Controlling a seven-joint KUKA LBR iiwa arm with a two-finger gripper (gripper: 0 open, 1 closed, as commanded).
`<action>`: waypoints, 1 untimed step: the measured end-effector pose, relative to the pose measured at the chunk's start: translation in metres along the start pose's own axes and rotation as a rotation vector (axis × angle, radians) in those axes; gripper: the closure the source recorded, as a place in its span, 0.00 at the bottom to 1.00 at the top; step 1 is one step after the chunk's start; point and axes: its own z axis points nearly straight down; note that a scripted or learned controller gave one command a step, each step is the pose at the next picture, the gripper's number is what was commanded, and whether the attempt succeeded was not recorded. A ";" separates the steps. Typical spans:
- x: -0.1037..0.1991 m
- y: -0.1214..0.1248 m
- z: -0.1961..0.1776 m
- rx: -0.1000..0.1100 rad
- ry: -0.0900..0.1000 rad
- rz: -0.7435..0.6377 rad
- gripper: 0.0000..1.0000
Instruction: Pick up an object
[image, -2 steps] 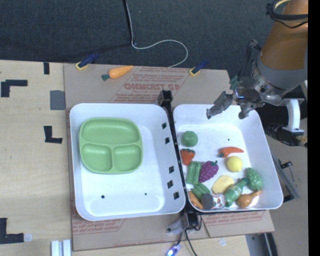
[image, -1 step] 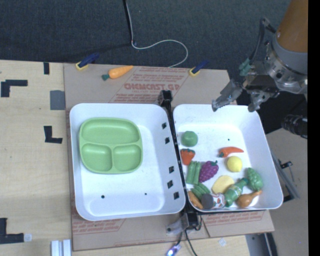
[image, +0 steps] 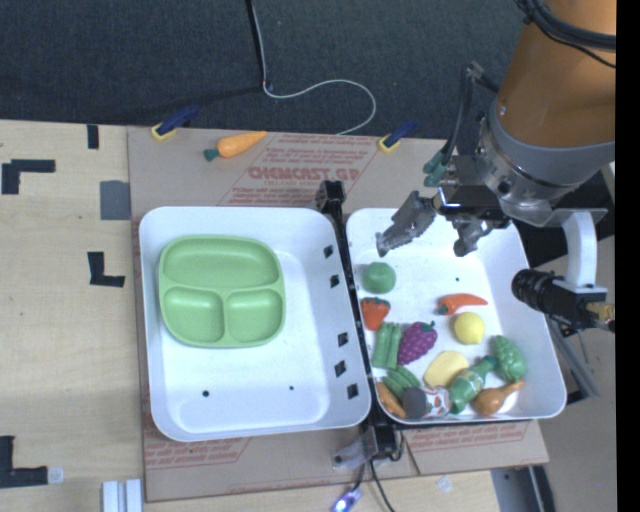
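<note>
My gripper hangs open above the back of the right bin, its two grey fingers spread wide with nothing between them. Just below its left finger lies a round green toy. Further down the bin hold a red chili, a yellow lemon, purple grapes, a red strawberry-like piece, a green pea pod, a yellow piece and broccoli.
The left bin holds a green divided plate. A toy carrot lies on the cardboard behind the bins. More small toys crowd the right bin's front edge.
</note>
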 end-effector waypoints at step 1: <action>-0.004 0.002 -0.009 0.000 -0.002 0.006 1.00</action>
